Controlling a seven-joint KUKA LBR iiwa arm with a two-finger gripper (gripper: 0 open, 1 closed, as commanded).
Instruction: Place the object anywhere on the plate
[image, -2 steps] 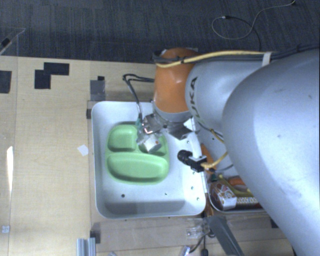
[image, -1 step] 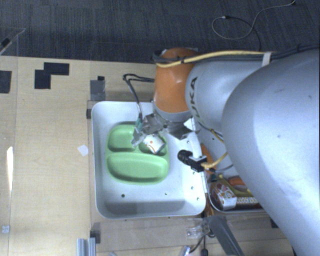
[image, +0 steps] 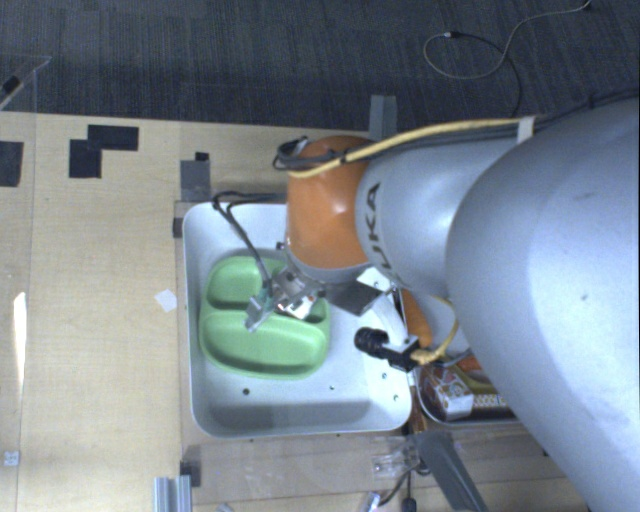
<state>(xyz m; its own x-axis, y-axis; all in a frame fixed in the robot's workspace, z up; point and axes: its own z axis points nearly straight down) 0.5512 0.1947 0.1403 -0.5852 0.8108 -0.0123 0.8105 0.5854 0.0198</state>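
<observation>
Arm: the grey KUKA arm (image: 520, 270) reaches in from the right, its orange band (image: 325, 215) above the left bin (image: 215, 405).

Gripper: the gripper (image: 268, 305) hangs over the green plate (image: 262, 342), at or just above its surface.

Fingers: metal tips point down-left; whether they are apart or together cannot be told — the wrist shades them.

Plate: a green sectioned plate lies in the left bin, its near section bare.

Object: it is possibly a small pale piece at the tips, but the view is too blurred to be sure it sits between them; its place cannot be fixed.

Handling: judged from its apparent size, the object is light and small — easy to drop or nudge, best pinched across its narrow middle.

Right bin: printed packets (image: 462, 390) lie under the arm.

Tabletop: the pale wood tabletop (image: 95, 330) carries both bins.
</observation>
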